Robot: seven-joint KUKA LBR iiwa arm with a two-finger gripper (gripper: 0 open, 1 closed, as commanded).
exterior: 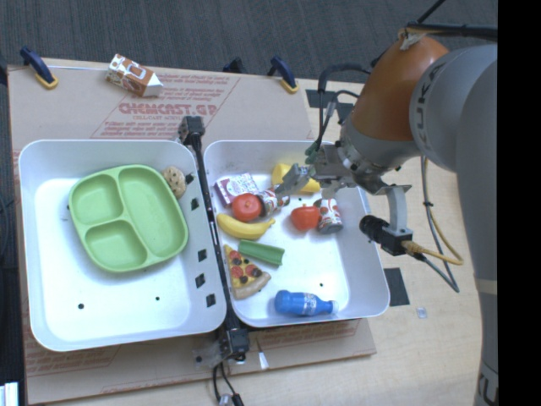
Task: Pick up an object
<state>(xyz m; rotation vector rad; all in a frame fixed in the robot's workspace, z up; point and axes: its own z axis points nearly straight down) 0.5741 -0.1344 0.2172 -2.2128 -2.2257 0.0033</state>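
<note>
Toys [247, 207] fill the right bin [363, 260], mid-frame right, under the arm's tool [296, 178].
The arm [406, 91] enters from the upper right, wrist bent down-left; whether the tool is spread or pinching anything cannot be told. In that bin lie a banana [245, 225], tomato, red pepper [305, 217], can [330, 215], green stick [261, 250], pizza slice [243, 271] and blue bottle [303, 304], with bare floor at its right side. The left bin [51, 294] holds a green tray [127, 218] and a cookie [175, 178]. A small carton [133, 74] sits on the counter at upper left.
</note>
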